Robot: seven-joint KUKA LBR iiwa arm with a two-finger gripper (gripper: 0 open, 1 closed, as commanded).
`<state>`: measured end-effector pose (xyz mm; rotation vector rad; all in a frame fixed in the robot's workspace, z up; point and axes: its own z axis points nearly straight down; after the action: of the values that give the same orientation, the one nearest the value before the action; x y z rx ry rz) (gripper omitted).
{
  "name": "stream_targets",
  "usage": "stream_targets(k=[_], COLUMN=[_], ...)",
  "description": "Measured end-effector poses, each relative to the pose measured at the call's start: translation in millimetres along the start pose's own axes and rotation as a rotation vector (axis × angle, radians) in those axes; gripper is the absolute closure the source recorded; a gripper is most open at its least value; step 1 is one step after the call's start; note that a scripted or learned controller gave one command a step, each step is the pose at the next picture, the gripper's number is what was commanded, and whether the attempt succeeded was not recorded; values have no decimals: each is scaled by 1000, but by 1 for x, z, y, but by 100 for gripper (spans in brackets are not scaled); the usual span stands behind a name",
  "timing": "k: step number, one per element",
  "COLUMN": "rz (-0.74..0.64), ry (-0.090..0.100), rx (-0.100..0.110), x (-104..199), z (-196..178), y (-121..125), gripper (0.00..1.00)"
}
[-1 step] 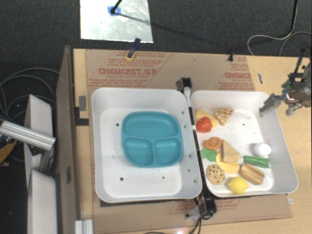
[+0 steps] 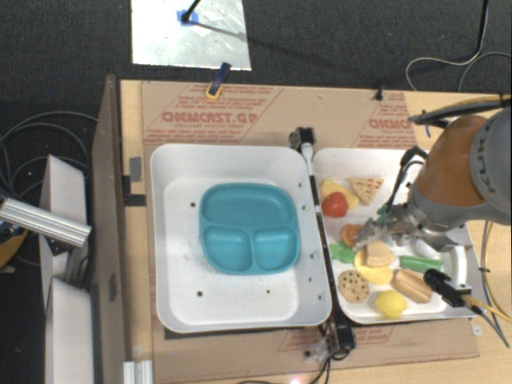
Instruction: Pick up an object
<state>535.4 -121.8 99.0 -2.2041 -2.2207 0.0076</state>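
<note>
End effector amid crowded right bin.

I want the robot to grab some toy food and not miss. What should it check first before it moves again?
1. Gripper over the food pile in the right bin: ok.
2. A piece right under it, the tan wedge: ok.
3. Fingers open wide enough: cannot tell.
4. Something held already: cannot tell.
5. Space around the wedge: not ok, the yellow round piece and cookie crowd it.
6. Blue divided plate in the left bin, clear of the arm: ok.
</note>
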Motion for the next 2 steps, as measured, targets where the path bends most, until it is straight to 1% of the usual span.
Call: stream_targets(k=[1,2], rz=[1,1], ry=[-8,-7], rx=[-20,-21], x=[-23,-22], z=[13,11], y=[80,136], gripper=[0,0])
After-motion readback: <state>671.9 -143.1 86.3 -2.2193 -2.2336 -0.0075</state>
